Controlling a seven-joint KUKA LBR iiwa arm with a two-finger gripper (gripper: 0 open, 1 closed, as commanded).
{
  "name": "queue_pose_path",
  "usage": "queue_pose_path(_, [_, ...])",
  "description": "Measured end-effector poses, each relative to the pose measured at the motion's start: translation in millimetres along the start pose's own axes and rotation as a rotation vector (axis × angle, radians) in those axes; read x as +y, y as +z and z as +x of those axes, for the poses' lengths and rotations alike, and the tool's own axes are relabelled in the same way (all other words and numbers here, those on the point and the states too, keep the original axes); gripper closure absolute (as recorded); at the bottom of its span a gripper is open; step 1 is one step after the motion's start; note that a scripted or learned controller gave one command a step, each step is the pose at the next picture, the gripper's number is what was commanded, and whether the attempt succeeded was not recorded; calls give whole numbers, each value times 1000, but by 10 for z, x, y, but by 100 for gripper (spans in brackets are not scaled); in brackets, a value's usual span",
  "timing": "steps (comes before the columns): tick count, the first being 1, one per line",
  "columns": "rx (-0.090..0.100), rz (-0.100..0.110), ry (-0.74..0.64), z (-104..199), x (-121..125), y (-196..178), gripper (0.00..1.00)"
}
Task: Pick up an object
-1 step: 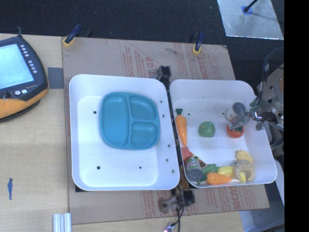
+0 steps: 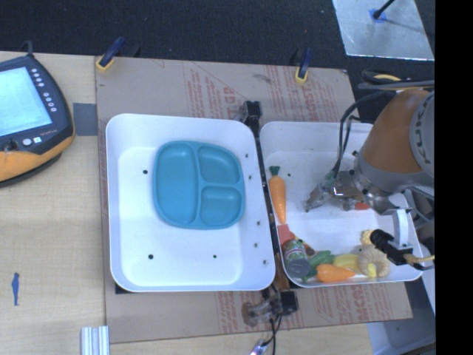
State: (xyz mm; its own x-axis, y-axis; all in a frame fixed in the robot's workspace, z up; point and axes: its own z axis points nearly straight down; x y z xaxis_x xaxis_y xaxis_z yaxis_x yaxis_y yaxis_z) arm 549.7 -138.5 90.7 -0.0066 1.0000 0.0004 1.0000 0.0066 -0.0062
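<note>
The arm [image 2: 395, 143] enters from the right edge of the bench and reaches over the right bin [image 2: 295, 143]. The gripper [image 2: 323, 196] is positioned low over the bin's middle, above bare white floor. Its two fingers are spread apart, and nothing sits between them.

Contents of the right bin:
- A carrot [image 2: 277, 196] lies along the left wall, lengthwise, with its green top toward the far edge.
- A small bottle [image 2: 295, 252] lies in the near left corner.
- An orange piece [image 2: 335, 274] and a yellow piece [image 2: 346, 260] lie against the near wall, beside a green item [image 2: 321, 258].
- A pale toy figure [image 2: 371, 254] rests toward the near right corner.

All of these items are apart from the gripper.

The left bin [image 2: 133, 265] holds a blue divided plate [image 2: 199, 184], placed near its far right corner. A handheld control pad [image 2: 29, 120] rests at the bench's left edge.
</note>
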Motion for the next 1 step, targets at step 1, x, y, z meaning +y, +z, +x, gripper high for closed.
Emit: queue_pose_path(1, [-2,1,-1,-16,1,-106,100])
